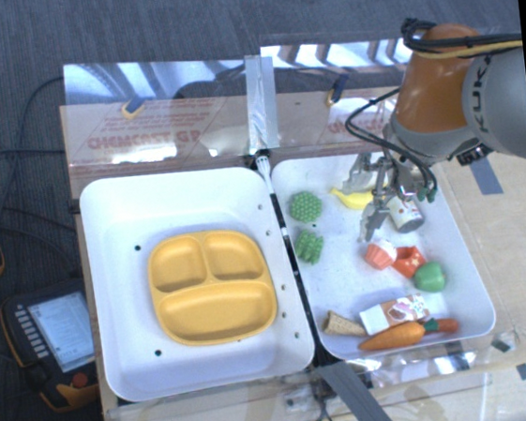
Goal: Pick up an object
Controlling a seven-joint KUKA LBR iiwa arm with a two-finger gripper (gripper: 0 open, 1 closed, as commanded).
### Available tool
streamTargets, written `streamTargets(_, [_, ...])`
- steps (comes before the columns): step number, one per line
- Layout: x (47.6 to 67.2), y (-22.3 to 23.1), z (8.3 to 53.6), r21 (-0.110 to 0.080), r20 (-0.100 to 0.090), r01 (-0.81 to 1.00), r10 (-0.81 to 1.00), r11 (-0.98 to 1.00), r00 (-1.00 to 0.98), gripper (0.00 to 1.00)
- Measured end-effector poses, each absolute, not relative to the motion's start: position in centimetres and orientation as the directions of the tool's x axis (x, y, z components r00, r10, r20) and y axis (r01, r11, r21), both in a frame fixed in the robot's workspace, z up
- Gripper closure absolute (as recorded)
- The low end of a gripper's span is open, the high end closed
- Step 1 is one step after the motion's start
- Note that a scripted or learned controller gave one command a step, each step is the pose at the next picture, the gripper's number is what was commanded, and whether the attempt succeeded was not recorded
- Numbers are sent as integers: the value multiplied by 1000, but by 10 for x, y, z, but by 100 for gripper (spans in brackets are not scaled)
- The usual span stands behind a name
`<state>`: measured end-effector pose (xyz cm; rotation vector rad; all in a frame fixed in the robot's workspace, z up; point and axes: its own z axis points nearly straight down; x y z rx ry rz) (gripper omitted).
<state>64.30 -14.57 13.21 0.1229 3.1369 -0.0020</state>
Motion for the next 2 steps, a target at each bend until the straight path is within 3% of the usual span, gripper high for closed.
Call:
streamTargets(1, [623, -205, 90, -4, -11, -111, -111, 994, -994, 0])
streamTargets(2, [528, -172, 91, -6, -10, -140, -140, 990, -990, 0])
